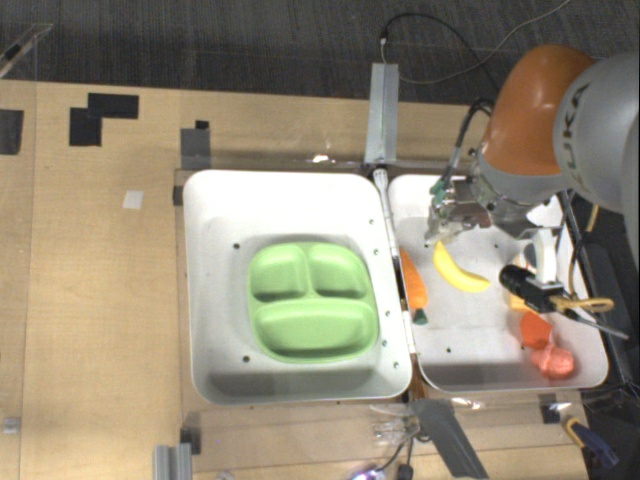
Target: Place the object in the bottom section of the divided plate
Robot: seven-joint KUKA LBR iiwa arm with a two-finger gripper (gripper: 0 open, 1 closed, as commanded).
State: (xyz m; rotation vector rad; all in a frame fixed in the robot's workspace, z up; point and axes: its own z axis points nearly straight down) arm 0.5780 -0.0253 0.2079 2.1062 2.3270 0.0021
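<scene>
In the right bin [600, 363] our gripper [440, 223] hangs above the banana [458, 271]; can't tell its state, so we centre w/ care before dropping

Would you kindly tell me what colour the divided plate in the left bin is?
The divided plate is light green, clearest in the camera view.
</scene>
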